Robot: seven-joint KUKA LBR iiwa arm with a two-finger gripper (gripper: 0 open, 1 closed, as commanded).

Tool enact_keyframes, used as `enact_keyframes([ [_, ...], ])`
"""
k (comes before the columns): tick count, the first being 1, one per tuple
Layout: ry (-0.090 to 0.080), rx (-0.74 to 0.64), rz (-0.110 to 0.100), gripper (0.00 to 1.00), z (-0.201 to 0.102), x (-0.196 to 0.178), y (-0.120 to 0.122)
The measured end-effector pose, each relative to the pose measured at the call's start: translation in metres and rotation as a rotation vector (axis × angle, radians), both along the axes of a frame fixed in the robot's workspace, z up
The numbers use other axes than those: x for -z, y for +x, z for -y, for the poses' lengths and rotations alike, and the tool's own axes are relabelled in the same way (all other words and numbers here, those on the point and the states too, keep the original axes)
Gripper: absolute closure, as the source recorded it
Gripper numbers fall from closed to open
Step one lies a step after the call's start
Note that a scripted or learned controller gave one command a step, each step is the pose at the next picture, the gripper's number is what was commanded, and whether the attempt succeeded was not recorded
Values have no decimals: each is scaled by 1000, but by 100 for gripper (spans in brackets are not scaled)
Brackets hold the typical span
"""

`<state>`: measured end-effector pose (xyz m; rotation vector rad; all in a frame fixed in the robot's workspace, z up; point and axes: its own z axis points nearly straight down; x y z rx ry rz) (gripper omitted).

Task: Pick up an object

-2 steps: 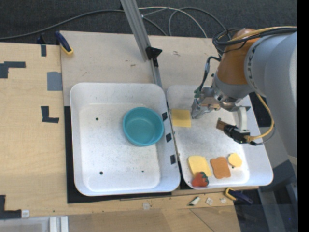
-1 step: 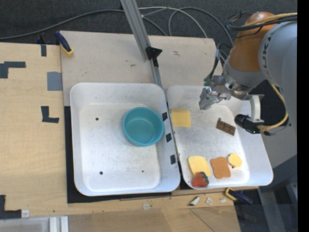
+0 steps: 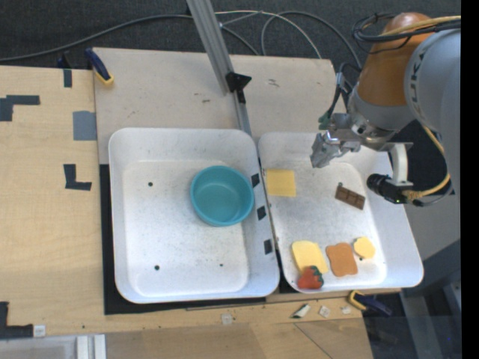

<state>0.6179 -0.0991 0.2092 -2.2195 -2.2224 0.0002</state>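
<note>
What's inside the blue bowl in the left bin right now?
The blue bowl shows only its own blue floor, with nothing lying in it. The near wall hides a thin strip of the inside. The bin surface under the bowl is covered.

You're looking at a light wood bench (image 3: pixel 45 223) carrying two white bins side by side: the right bin (image 3: pixel 400 264) is sitting under the fingers, the left bin (image 3: pixel 135 200) beyond it. Grey tape patches (image 3: pixel 84 124) are sticking to the wood, well apart from the fingers.
</note>
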Motion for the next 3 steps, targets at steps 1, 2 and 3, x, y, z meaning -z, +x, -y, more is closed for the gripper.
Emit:
enact_keyframes([
  [1,1,-5,-1,100,-52,5,1],
  [2,2,-6,0,100,-106,-9,-1],
  [3,2,-6,0,100,-158,-22,-11],
])
